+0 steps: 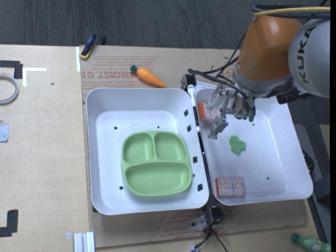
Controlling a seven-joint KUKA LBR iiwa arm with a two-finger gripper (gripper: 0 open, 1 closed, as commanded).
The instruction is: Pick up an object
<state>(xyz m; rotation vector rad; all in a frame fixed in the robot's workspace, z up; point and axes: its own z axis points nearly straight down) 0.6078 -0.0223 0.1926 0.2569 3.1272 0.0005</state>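
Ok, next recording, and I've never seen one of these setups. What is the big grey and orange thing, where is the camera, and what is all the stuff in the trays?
The grey and orange thing is a robot arm. It reaches in from the right, and a program drives it. At its end is a two-finger hand, hanging over the right bin. The one camera sits above the bench and looks down at a slant.

Two shallow white bins stand side by side. The left bin holds a green divided plate. The right bin holds a small green toy, a small printed packet near its front edge, and something orange-red by its left wall, partly hidden by the hand. A toy carrot lies outside, behind the bins.

I see nothing clearly between the fingers, so I would not say it holds anything.
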